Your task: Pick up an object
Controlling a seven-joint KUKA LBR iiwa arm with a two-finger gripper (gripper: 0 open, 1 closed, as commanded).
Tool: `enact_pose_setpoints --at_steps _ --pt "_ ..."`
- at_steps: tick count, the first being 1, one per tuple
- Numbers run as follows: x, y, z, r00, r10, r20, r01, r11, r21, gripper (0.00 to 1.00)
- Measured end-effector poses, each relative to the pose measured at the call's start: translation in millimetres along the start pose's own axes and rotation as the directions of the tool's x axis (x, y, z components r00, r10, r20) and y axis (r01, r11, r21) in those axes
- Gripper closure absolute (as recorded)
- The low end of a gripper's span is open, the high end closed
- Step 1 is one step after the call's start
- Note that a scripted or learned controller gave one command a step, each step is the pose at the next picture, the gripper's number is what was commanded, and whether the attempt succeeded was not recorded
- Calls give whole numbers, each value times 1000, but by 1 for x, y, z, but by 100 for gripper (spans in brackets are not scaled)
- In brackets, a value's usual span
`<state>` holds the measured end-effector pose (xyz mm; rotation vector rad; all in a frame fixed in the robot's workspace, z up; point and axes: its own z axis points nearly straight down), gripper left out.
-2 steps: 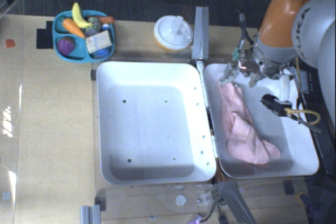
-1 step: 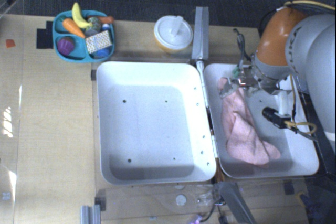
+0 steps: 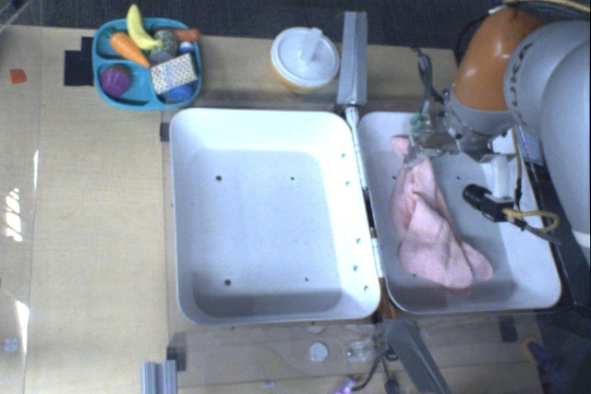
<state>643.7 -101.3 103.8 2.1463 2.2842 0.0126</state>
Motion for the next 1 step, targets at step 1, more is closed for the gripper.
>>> enact_pose_setpoints --at_steps 1 --pt "21 30 -81 948 -318 0 318 948 3 100"
